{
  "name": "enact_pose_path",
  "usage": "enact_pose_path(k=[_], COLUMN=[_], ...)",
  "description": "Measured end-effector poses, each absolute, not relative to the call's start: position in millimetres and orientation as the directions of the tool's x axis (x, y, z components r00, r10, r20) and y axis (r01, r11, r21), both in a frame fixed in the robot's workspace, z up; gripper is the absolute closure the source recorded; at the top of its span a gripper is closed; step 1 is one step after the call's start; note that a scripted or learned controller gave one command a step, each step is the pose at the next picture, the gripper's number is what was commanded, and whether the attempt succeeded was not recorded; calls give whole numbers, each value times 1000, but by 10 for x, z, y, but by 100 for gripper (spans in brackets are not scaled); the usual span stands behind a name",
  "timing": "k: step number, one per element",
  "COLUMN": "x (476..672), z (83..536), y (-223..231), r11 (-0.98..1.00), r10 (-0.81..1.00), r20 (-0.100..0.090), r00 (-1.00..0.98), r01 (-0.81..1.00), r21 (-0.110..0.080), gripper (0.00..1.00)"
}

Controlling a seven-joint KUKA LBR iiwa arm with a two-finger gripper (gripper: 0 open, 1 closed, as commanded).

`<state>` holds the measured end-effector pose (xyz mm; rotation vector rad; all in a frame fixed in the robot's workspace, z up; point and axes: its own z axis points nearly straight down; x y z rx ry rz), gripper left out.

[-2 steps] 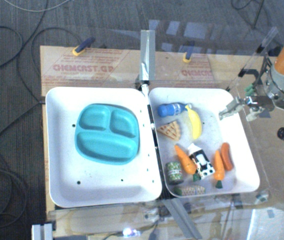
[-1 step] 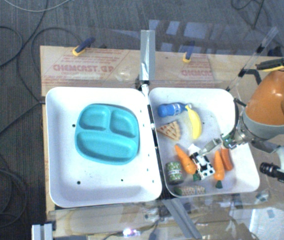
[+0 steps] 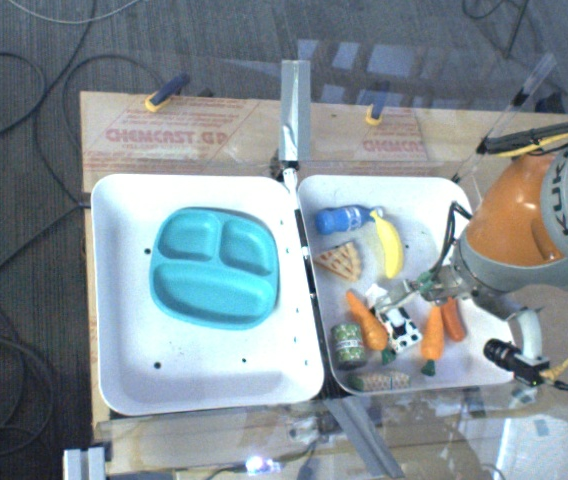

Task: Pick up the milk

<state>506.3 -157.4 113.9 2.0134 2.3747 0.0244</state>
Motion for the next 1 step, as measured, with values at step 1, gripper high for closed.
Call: enact_pose_path(k=[1], x=[5010], z=[1098], y=[-1470], r11=[151], r10=[988], r20=[-33], r00=[-150], r01=[987], r21=[56], gripper=[0])
